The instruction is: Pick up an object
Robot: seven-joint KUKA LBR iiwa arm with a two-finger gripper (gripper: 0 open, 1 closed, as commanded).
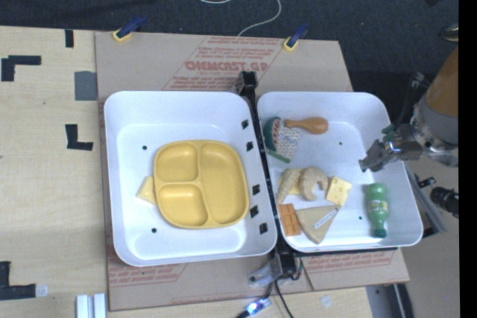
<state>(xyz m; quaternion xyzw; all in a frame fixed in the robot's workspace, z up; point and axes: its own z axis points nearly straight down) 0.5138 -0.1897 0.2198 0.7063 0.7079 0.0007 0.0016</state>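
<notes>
The right bin holds several toy foods: a drumstick, a croissant, a yellow cheese cube, a tan wedge, an orange cracker, a red-and-green piece and a green bottle. My gripper hangs over the bin's right edge, just above the green bottle and apart from it. Nothing shows between its dark fingers.
The left bin holds a yellow divided plate with a pale yellow piece tucked under its left side. Both bins rest on a cardboard sheet. A white cable loops across the dark floor behind.
</notes>
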